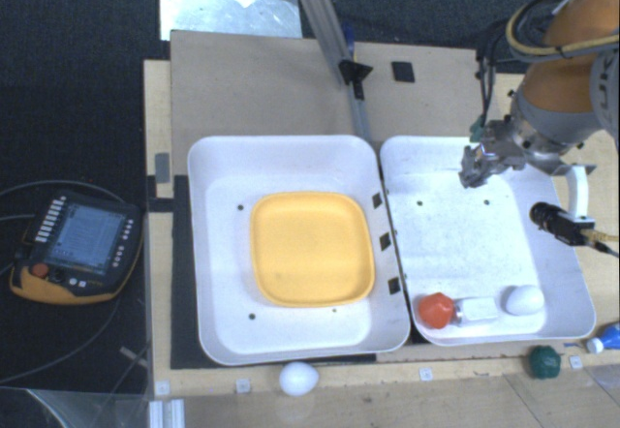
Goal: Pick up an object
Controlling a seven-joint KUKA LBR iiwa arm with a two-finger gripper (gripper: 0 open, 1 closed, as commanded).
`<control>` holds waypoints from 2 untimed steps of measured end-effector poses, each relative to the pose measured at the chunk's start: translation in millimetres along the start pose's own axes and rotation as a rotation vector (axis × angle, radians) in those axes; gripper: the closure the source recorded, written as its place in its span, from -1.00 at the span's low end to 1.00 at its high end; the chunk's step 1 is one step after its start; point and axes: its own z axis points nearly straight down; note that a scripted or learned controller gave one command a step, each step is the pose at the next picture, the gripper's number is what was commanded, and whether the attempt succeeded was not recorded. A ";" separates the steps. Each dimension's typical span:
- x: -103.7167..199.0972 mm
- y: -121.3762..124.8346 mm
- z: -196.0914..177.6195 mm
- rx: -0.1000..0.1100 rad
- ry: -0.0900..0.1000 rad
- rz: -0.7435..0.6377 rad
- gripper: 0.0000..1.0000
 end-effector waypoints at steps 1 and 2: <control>42.7 -4.8 -2.5 0.001 0.000 0.001 1.00; 85.6 -8.3 -5.4 0.001 0.000 0.000 1.00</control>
